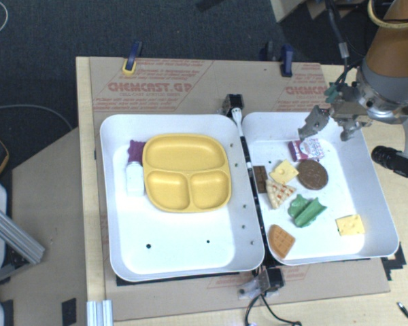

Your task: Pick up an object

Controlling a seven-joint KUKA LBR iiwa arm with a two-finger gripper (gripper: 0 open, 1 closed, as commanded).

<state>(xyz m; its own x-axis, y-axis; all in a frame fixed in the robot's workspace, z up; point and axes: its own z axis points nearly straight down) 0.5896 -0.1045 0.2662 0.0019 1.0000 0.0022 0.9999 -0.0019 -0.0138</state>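
- The left shallow white bin [122, 250] on the desk holds a yellow three-compartment plastic plate [187, 172], with a purple item [135, 150] and a small white bottle [134, 178] just beside the plate's left edge.
- The right shallow white bin [374, 189] carries toy food: a dark brown bar [260, 178] by its left wall, a pale yellow cheese wedge [283, 172], a waffle-patterned piece [279, 193], a round brown cookie [312, 174], a green vegetable piece [306, 210], an orange-brown cracker [281, 240] at the near edge, and a yellow cube [349, 225] to the right.
- A small purple-and-white packet [307, 149] lies near the far side of this bin.
- The tool [331, 124] hangs over the far part of the right bin with its fingers spread, pinching nothing, just above the packet.
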